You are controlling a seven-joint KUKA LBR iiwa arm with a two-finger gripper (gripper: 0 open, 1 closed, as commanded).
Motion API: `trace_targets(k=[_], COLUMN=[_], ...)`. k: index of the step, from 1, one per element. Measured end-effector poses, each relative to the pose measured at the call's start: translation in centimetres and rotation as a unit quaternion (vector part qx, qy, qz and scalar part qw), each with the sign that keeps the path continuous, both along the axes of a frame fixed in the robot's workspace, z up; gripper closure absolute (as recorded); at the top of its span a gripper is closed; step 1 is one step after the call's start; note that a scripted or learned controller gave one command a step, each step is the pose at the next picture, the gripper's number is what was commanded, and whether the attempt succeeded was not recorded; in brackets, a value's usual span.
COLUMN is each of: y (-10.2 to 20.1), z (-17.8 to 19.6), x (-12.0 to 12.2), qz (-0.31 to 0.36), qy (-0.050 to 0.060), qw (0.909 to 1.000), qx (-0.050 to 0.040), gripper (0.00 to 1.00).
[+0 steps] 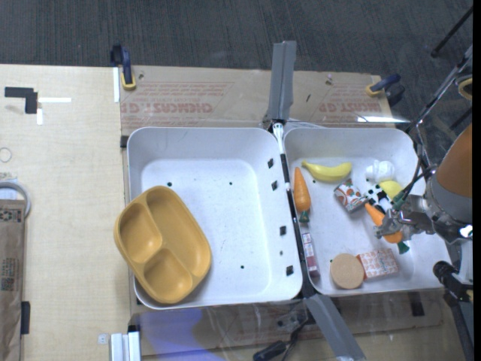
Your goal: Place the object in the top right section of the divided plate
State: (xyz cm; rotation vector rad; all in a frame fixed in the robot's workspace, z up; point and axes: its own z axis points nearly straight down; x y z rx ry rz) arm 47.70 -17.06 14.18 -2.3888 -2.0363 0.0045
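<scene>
Smooth yellow 3-sect. oval plate [161, 244]

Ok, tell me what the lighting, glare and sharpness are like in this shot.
Camera view: even overhead light, soft shadows inside the left bin; a bluish glare patch on the clear sheet below it; the yellow divided plate and banana look sharp; the clutter around the gripper is small and hard to separate.

Banana [327, 171] near carrot [301, 191]; round cookie [347, 271] beside box [377, 263].
</scene>
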Motion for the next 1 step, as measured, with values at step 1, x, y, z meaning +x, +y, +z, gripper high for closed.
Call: trace_targets(k=[1], y=[0.01], z=[0.00], x=[0.01], qz=[0.000], qy=[0.000], qw=[1.0000], qx=[0.0001], gripper=[0.00])
